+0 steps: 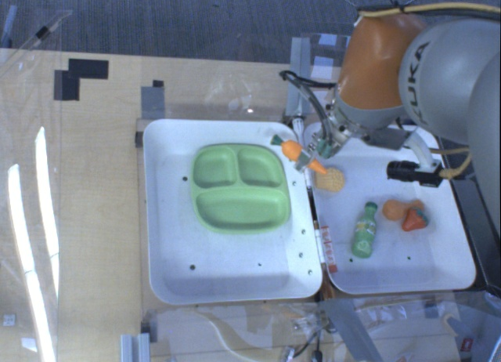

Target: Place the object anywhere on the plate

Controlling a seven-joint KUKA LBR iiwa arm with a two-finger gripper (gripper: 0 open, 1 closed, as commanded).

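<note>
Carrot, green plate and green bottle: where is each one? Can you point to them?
carrot [300, 155], camera view, on its orange middle at the gripper.
green plate [239, 188], camera view, on the ridge between its compartments.
green bottle [363, 232], camera view, on its body.

One fixed overhead camera looks slantwise down on both bins [235, 290].

The plate [239, 188] lies in the left bin [168, 270]. A carrot [301, 156] hangs at the plate's 2 o'clock, over the seam between bins. In the right bin [438, 270], a cookie [332, 179] sits at 10 o'clock, a bottle [363, 230] near centre, and fruit [407, 215] at its 3 o'clock.
</note>
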